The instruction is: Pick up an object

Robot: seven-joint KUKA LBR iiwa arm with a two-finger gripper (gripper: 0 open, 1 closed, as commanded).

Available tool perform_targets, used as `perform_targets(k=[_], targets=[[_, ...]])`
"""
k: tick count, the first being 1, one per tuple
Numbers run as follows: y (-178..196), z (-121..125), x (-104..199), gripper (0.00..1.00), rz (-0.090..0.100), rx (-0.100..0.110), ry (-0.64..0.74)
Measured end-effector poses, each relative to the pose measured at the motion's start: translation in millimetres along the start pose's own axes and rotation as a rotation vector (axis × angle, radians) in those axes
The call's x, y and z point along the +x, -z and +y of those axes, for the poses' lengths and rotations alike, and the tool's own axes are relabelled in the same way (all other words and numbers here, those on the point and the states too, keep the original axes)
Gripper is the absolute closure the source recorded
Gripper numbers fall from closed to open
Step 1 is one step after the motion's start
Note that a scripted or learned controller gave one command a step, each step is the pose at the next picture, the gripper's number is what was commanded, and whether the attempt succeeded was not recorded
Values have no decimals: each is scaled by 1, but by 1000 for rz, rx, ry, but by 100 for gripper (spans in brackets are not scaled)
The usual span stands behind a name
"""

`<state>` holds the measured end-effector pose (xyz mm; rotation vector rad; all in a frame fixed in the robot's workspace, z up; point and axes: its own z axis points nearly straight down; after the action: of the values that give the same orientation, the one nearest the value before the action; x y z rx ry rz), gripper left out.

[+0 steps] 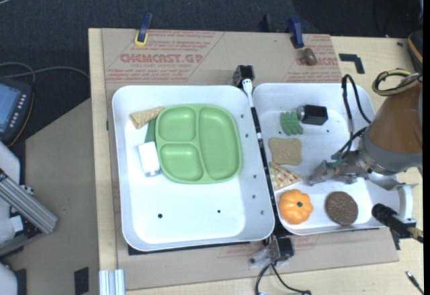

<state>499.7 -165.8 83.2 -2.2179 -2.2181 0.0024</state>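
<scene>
Two white bins lie side by side on the bench, the left bin (134, 216) and the right bin (316, 93). The arm (396, 136) comes in from the right, and its far part is cut off by the picture edge. Its gripper (321, 174) hangs low over the middle of the right bin, but it is small and dark, so I cannot tell if the fingers are apart or together, and nothing is seen between them.

In the right bin I count six things: one green ridged piece (291, 123), one black block (314, 114), one slice of bread (285, 150), one waffle-like piece (283, 175) with its right corner near the gripper, one orange pumpkin (295, 206) and one brown round cookie (341, 207).

In the left bin I count three things: one green plate (199, 143) with three compartments, one tan cracker (146, 116) at its upper left corner, and one white block (148, 158) just beside its left edge.
</scene>
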Motion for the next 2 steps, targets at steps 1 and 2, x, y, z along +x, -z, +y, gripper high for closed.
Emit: perform_targets(k=[1, 2], targets=[[12, 1, -1, 100, -2, -4, -2], [58, 3, -10, 100, -6, -10, -1]])
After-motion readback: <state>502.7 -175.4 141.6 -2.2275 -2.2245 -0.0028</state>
